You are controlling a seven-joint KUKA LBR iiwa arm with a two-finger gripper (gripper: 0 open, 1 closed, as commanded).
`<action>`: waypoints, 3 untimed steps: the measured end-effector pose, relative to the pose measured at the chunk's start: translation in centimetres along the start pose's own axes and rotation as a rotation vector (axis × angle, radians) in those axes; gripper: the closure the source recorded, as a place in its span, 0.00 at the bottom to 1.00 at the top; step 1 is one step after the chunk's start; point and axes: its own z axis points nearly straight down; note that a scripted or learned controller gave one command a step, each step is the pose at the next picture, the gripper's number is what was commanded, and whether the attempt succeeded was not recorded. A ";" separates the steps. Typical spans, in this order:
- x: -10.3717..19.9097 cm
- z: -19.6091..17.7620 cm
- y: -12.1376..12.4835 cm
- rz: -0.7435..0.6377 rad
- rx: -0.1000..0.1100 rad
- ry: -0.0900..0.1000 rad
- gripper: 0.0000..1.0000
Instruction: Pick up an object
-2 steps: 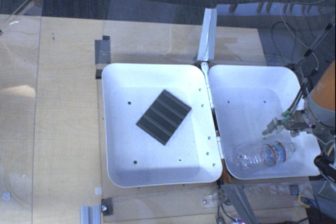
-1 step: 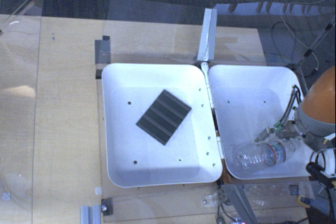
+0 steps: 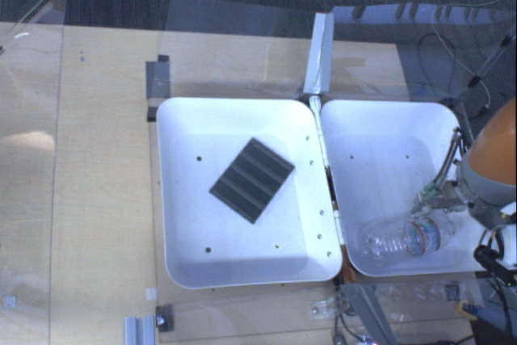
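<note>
The clear plastic bottle [image 3: 401, 241] lying in the right bin [image 3: 380, 133] is judged light, slippery and crushable; grip mid-body; jaws' state cannot be told.

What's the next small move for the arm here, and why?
Probably a short descent onto the clear plastic bottle, centred on its body. It lies on its side in the right bin, near the front edge, with the gripper just above its right end. The dark ribbed slab in the left bin is much farther off.

No legible text, bottle label [image 3: 423, 237] blurred — unreadable, no numbers
</note>
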 end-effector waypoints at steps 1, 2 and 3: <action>0.0 0.0 0.0 0.000 0.000 0.000 0.00; 0.1 1.2 -0.3 -0.069 0.008 0.001 0.00; 0.2 0.0 0.0 -0.070 0.000 0.000 1.00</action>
